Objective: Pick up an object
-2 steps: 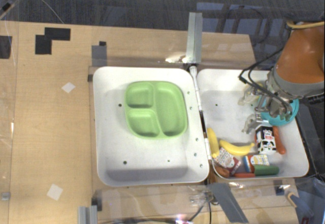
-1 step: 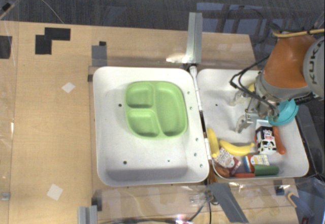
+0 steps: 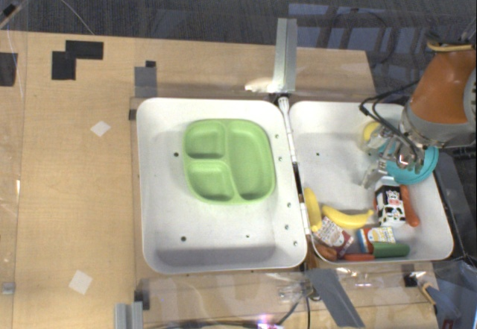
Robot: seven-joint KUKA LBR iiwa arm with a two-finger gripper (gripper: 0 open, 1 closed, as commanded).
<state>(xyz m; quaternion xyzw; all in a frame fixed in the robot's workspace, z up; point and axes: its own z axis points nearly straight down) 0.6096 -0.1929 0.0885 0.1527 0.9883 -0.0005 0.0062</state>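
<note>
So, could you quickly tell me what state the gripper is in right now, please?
Gripper: over the right bin; open or closed cannot be told.

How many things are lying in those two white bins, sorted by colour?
Green: 2, the divided tray and a small green piece
Yellow: 2, the banana and a yellow piece near the gripper
Teal: 1, a bowl
Black-and-white: 1, a carton
Total: 6 I can tell apart; the corner pile holds more.

Divided tray [image 3: 227, 160] in left bin [image 3: 156, 245]; banana [image 3: 344, 215], carton [image 3: 390, 205] in right bin's [image 3: 328, 133] near corner.
</note>
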